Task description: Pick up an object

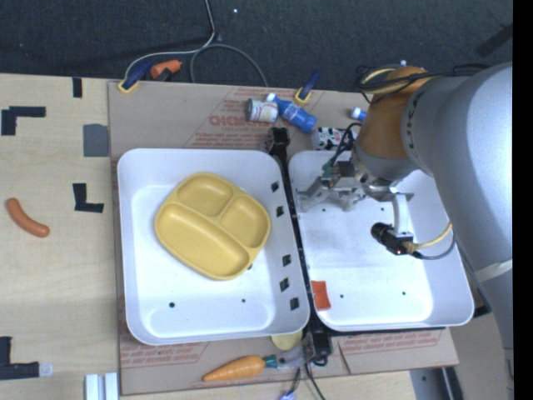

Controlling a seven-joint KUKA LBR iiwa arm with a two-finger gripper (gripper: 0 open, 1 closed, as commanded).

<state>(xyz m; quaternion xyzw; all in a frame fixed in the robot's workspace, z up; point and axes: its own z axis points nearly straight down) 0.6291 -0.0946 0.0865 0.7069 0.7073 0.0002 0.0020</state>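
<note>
**Yellow divided plate waits in the left bin while the arm works over the right**

Far left on the tabletop (58, 265) lies a small orange sausage-shaped toy (27, 217), well apart from both bins. The left bin (133, 307) carries the most obvious candidate for a pick: a yellow divided plate (212, 223), lying flat and turned at an angle near the bin's middle, its three compartments facing up. It looks like moulded plastic, so it is probably light and stiff, not fragile, but smooth and likely slippery. Lying flat, it offers no tall feature to close on; the raised outer rim or one of the ridges between compartments seems the best place for a two-finger pinch, taken from above with the fingers straddling the lip. A grip at one edge would likely let the plate tilt or swing once lifted.

In front of the bins a toy carrot (236, 368) rests on the cardboard. Behind them a blue and white bottle-like object (283, 112) lies on its side. In the right bin (450, 311) a small orange-red block (320, 295) sits near the front left corner, a compact alternative that should be easy to enclose.

The gripper (333, 186) sits low over the rear left part of the right bin, near the divider; whether it is open or closed cannot be told, and nothing is visibly held.
</note>
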